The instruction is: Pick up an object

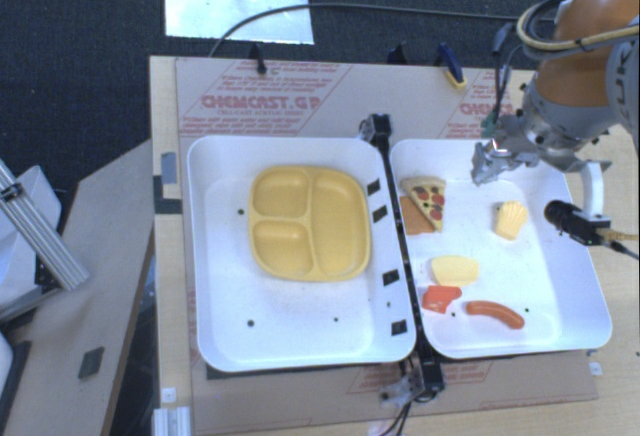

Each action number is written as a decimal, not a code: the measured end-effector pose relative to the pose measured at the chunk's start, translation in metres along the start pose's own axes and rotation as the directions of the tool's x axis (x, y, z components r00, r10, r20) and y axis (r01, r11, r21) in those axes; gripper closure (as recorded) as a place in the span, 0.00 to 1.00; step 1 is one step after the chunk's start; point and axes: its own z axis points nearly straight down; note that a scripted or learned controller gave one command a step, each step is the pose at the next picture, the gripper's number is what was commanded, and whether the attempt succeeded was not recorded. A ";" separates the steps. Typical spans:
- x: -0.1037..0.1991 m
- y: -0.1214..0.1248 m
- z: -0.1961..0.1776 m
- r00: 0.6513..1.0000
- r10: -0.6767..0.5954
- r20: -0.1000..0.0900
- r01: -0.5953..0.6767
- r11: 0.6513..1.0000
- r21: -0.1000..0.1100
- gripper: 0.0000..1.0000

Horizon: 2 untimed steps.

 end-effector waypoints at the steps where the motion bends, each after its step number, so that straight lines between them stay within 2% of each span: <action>1: 0.048 -0.020 0.011 1.000 -0.002 -0.001 0.002 1.000 0.001 1.00; 2: 0.097 -0.034 0.003 1.000 -0.003 -0.002 0.003 1.000 0.000 1.00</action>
